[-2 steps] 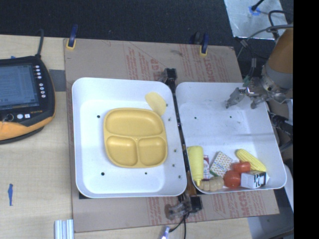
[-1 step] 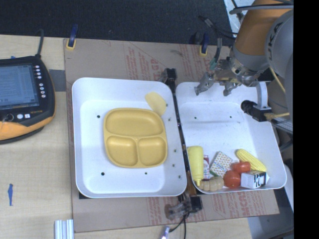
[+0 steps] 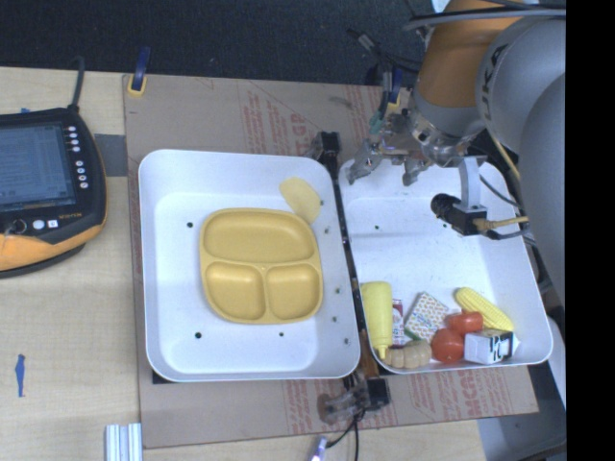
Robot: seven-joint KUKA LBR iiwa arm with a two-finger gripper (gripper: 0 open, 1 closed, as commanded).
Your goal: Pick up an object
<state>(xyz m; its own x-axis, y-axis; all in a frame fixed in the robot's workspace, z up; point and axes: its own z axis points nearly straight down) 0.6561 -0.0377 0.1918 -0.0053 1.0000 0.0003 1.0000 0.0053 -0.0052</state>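
Observation:
My gripper (image 3: 386, 168) hangs over the far edge of the right bin (image 3: 423, 248), open, with nothing between its fingers (image 3: 357, 169). The objects lie at the bin's near end, well apart from the gripper. They are a yellow bottle (image 3: 377, 315), a patterned packet (image 3: 428, 315), a corn cob (image 3: 482, 307), a red tomato (image 3: 450, 344), a white carton (image 3: 485, 348) and a pale lumpy piece (image 3: 408, 355). In the left bin (image 3: 168, 257) a yellow divided plate (image 3: 261, 262) lies flat, with a small yellow piece (image 3: 301, 198) against the far right wall.
A tablet controller (image 3: 43, 185) in an orange case rests on the bench at the far left. A black clamp (image 3: 329, 145) sits between the bins at their far edge, close to the gripper. Cables run from the wrist across a black connector (image 3: 459, 214) over the right bin.

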